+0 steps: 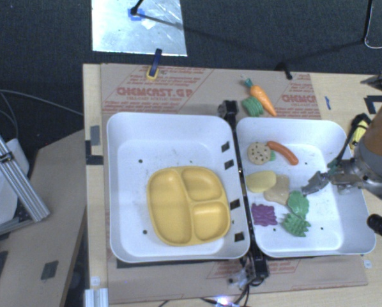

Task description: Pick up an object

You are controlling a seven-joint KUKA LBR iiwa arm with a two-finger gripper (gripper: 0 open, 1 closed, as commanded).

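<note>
Right-hand shallow white plastic bin (335, 235) holds the toy food. The grey arm reaches in from three o'clock. Two-finger gripper (311, 185) hovers low near the bin's centre, tips pointing toward nine o'clock.

Fingers look slightly parted with nothing between them, though the view is small and blurred.

Nearest candidate: the green leafy plastic vegetable (297, 204), just beside the tips at about seven o'clock. Its long axis seems to run twelve-to-six, roughly across the approach line.

Other pieces:
- pale yellow oval potato-like piece (261, 181), toward nine o'clock
- tan flat slice (280, 191), touching the oval
- red sausage (282, 151), eleven o'clock
- purple ridged piece (264, 215), eight o'clock

Judgement: a short drop down-left reaches the green piece.
</note>
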